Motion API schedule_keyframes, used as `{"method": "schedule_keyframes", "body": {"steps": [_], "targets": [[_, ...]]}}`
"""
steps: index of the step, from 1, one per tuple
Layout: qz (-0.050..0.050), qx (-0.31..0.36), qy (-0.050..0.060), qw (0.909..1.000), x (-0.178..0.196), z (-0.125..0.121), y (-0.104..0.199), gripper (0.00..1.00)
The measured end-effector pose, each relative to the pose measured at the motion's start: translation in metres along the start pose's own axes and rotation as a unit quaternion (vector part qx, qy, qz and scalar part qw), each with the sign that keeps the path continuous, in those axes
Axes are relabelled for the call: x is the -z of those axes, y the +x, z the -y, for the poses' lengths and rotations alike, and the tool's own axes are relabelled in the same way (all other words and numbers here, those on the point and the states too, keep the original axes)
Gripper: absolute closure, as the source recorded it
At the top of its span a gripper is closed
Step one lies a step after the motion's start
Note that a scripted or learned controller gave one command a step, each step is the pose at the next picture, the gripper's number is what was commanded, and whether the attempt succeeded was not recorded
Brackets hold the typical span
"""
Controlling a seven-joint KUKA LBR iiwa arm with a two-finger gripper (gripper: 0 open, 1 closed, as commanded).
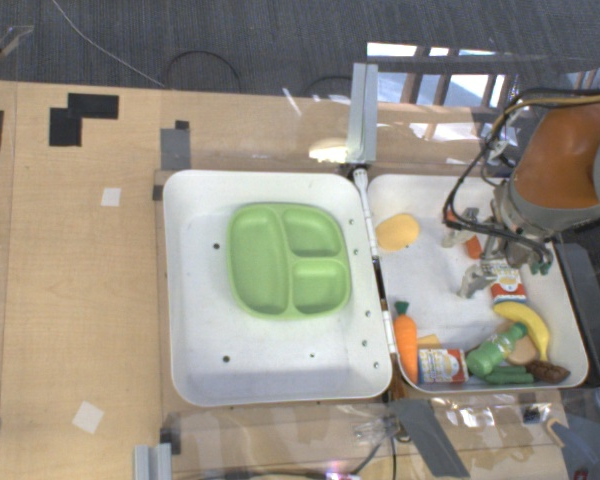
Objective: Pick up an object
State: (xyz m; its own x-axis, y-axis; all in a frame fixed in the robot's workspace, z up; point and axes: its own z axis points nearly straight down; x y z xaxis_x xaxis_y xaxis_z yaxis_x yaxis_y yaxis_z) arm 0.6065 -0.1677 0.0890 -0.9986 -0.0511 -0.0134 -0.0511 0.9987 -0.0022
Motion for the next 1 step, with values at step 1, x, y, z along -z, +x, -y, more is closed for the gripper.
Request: {"method": "schedule_keyframes", "body": {"steps": [1], "targets": [[0.0, -0.023, 0.0, 0.9997, 0.0003, 0.005, 0.011, 0.0]]}}
